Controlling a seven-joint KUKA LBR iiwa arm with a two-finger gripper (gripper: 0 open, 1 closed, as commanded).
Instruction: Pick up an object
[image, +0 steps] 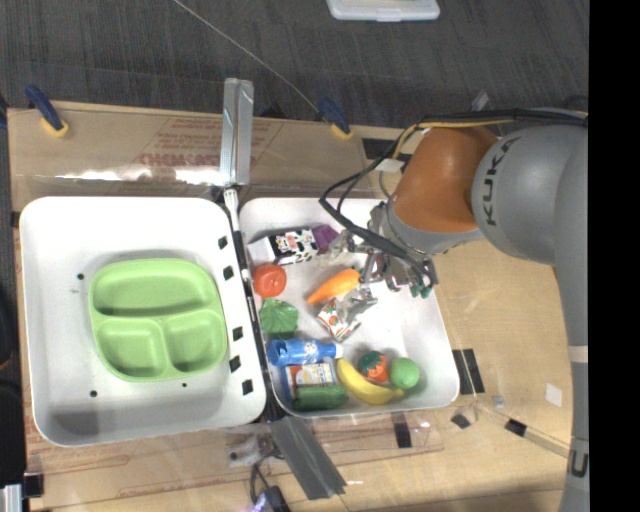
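My gripper (366, 283) hangs low in the right bin (436, 318), below the orange wrist band. It is right beside the right end of an orange carrot (333, 287) and just above a red and white packet (339, 319). Nothing is visibly held in it. Around them lie a cow-patterned carton (292, 245), a purple item (326, 237), a red tomato (269, 280), a leafy green piece (279, 317), a blue bottle (300, 351), a small can (313, 375), a banana (362, 386) and a green fruit (405, 374).
The left bin (50, 260) holds a green divided tray (157, 318). A metal divider bar (236, 130) stands between the bins at the back. Black cables loop from the wrist over the right bin's back rim. Bare bin floor lies right of the packet.
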